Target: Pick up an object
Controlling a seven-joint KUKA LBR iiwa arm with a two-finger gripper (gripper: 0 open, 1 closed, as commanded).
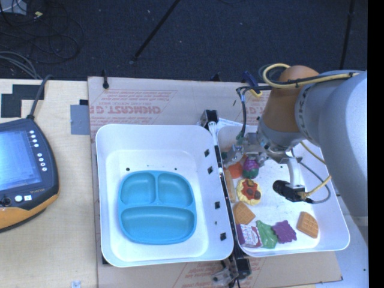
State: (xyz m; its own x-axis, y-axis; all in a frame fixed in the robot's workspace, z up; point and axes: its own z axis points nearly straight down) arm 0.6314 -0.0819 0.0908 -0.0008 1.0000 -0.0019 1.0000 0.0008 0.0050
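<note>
From my remote station I look down on two white bins side by side. The left bin [108, 161] holds a blue divided plate [157, 207] lying flat. My arm [324, 110] reaches in from the right, over the right bin [336, 233], and its gripper [255, 155] sits low at that bin's far left corner, right over a purple and green toy [250, 168]; I cannot tell its state. Just below lies a yellow toy with red spots [248, 191]. Nearer the front edge rest a tan cracker [243, 212], a red packet [249, 235], a green piece [267, 234], a purple piece [284, 230] and an orange waffle [307, 224]. A control pendant [21, 167] lies on the bench, well left.
</note>
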